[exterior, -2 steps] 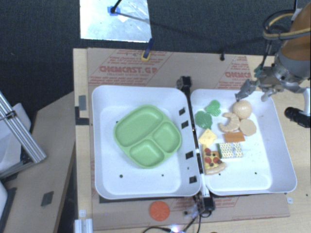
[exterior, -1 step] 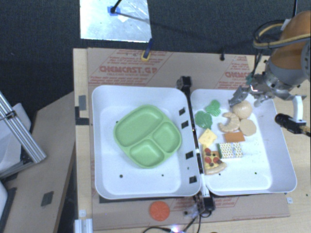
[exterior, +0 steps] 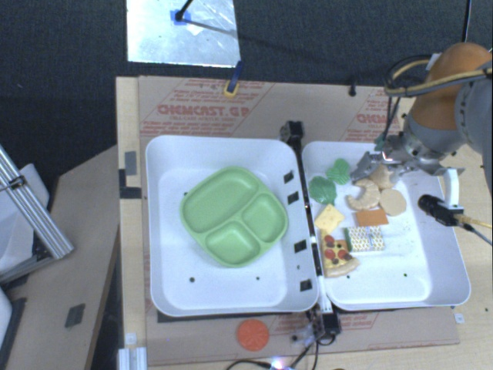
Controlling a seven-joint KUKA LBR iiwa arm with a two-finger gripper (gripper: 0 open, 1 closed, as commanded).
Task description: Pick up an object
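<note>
The right bin (exterior: 420,280) holds several toy foods: two green leafy pieces (exterior: 330,179), a yellow cheese wedge (exterior: 329,219), a pizza slice (exterior: 337,257), a checkered cracker (exterior: 365,240), an orange square (exterior: 371,216), a round beige biscuit (exterior: 393,203) and beige bread-like pieces (exterior: 366,198). My gripper (exterior: 370,164) hangs low over the bin's far middle, right at a beige piece (exterior: 381,179) and beside the upper green piece. Whether it touches anything is unclear. The grey arm with its orange band (exterior: 451,75) reaches in from the upper right.
The left bin (exterior: 158,230) carries a green divided plate (exterior: 233,216). An orange disc (exterior: 253,334) lies on the bench in front of the bins. A black cylinder (exterior: 434,207) sticks out over the right bin's right side. A metal sheet (exterior: 182,20) lies behind the bench.
</note>
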